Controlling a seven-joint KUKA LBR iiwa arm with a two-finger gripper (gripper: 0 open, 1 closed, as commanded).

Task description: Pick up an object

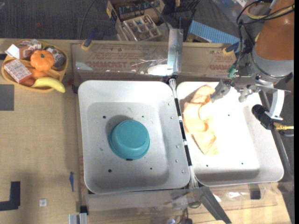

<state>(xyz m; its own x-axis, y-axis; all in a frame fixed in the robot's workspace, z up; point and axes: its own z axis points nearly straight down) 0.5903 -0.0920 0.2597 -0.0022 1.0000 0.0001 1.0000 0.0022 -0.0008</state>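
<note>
An upturned teal bowl (130, 139) sits in the middle of the left bin (91, 125). A crumpled peach and yellow cloth (201, 125) lies along the left side of the right bin (261, 162), reaching up to its far left corner. My gripper (231, 93) hangs over the far edge of the right bin, just right of the cloth's top end. Its fingers (218, 92) stand open and nothing is between them. The grey wrist with its orange band (275, 36) rises above it at the upper right.
A basket of toy fruit (35, 66) stands on the bench at the far left. A cardboard wall (126, 57) and a metal bracket (175, 50) run behind the bins. A black cable fitting (261, 115) overhangs the right bin's right side.
</note>
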